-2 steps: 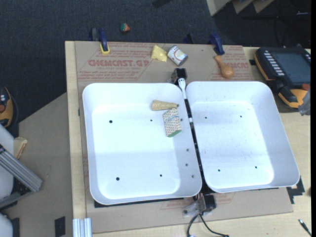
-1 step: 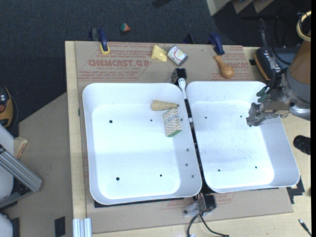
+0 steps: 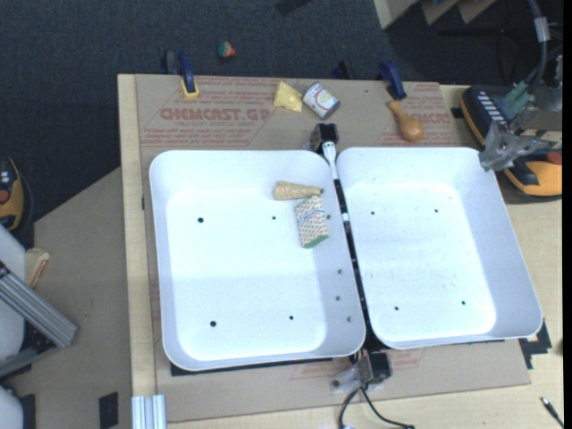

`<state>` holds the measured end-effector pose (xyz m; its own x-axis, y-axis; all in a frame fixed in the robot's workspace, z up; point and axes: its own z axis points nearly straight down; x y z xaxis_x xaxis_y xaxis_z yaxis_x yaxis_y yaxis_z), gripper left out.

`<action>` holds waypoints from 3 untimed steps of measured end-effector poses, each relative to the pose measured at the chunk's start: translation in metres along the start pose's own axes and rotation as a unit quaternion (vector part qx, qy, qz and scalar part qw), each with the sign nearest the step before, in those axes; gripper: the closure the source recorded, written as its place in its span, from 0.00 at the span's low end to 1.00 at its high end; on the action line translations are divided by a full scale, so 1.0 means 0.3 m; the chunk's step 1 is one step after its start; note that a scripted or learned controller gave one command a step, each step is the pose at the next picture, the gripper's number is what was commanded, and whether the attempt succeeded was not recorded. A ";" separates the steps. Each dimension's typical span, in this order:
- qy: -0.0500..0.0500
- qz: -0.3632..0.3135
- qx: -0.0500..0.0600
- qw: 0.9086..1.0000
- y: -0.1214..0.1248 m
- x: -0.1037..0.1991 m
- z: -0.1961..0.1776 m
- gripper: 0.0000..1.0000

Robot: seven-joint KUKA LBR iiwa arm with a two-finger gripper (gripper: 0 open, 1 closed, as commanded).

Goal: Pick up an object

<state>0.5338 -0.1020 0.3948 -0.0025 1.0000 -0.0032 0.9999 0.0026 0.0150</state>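
Two objects lie in the left bin, near its upper right corner. One is a tan, cone-shaped piece lying on its side. Just below it, touching or nearly touching, lies a small patterned green-and-white packet. My gripper hangs at the far right of the view, over the upper right corner of the right bin, well away from both objects. Nothing shows between the gripper and the bin below it.
On the board behind the bins lie a yellow piece, a small white box, a wooden pear-shaped piece and a black tool. Blue clamps stand at the back edge. An orange-and-black device sits at the right.
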 end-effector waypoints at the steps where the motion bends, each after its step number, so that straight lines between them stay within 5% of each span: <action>1: -0.002 0.006 0.004 1.000 0.046 -0.383 -0.062 1.00; 2: 0.005 0.002 0.015 1.000 -0.129 -0.283 0.355 1.00; 3: -0.002 0.000 -0.004 1.000 -0.176 -0.282 -0.506 1.00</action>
<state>0.4789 -0.1862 0.5460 -0.0016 1.0000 -0.0080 0.9998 0.0018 0.0220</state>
